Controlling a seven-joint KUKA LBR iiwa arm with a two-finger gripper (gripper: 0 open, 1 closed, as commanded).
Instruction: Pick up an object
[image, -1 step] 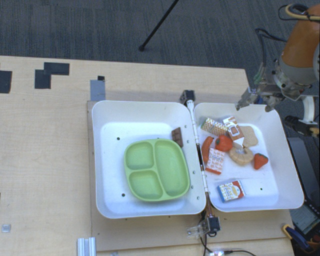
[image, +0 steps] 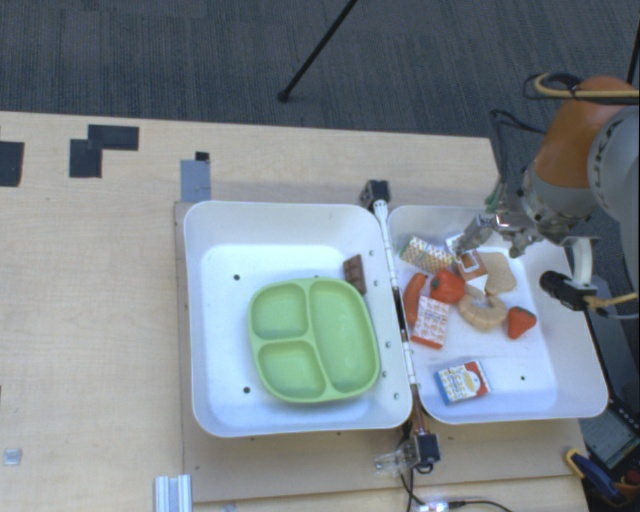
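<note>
A green tray (image: 315, 342) lies in the left bin (image: 215, 255), on the tan surface (image: 90, 330) beside grey floor (image: 200, 50).

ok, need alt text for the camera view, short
A grey arm's gripper hovers over a pile of toy food in the right white bin. The left bin holds a green divided plate and a small brown block.

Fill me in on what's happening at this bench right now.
A grey robot arm with an orange band reaches in from the right, its gripper low over the far end of the right bin, by a pile of toy food: a tomato, a strawberry, bread pieces, small packets. Nothing is visibly lifted yet. The left bin holds a green divided plate and a small brown piece.
</note>
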